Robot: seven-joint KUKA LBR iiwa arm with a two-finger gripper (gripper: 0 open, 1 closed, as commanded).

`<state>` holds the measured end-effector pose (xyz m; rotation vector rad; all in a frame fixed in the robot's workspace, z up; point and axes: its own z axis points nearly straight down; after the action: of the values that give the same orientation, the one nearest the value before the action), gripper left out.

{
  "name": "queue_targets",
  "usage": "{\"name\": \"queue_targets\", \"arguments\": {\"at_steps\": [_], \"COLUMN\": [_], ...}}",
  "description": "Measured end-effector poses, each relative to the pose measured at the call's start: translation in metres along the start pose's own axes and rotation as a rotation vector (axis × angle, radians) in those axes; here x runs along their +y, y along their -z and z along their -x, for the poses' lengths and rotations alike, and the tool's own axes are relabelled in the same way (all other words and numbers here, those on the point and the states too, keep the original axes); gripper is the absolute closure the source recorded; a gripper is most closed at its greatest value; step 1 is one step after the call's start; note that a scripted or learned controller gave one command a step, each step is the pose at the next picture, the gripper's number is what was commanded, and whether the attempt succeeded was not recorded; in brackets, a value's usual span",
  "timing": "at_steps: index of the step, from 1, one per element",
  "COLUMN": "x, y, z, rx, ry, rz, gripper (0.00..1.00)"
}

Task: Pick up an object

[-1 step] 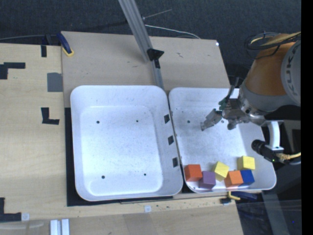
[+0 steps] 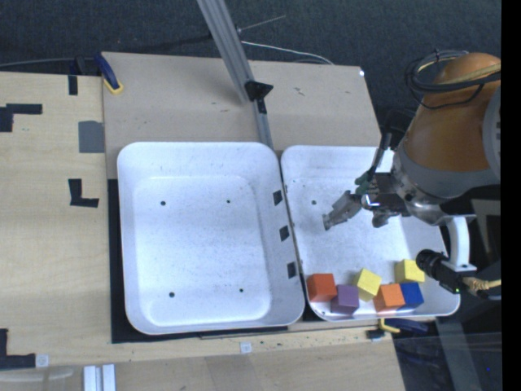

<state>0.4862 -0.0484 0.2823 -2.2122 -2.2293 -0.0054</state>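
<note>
Coloured blocks (image 2: 366, 290) clustered along the right bin's (image 2: 326, 169) near edge, below the pincer (image 2: 332, 218) and slightly to its right, well apart from it. Pincer hanging over bare bin floor, nothing between its tips; spread or pressed together, cannot tell. Nearest: yellow block (image 2: 368, 282).

six small blocks (image 2: 364, 289) along the right bin's (image 2: 326, 169) near edge

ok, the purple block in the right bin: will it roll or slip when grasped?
Purple block looks flat-faced, so it probably won't roll. It seems small and likely light. It sits tight between the orange-red block and yellow block, so the neighbours may get nudged.
</note>
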Motion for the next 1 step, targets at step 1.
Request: {"name": "queue_targets", "arguments": {"at_steps": [1], "x": [-0.0030], "y": [0.0307], "z": [0.0074], "rx": [-0.003], "ry": [-0.006], "rz": [0.001], "gripper": [0.00]}}
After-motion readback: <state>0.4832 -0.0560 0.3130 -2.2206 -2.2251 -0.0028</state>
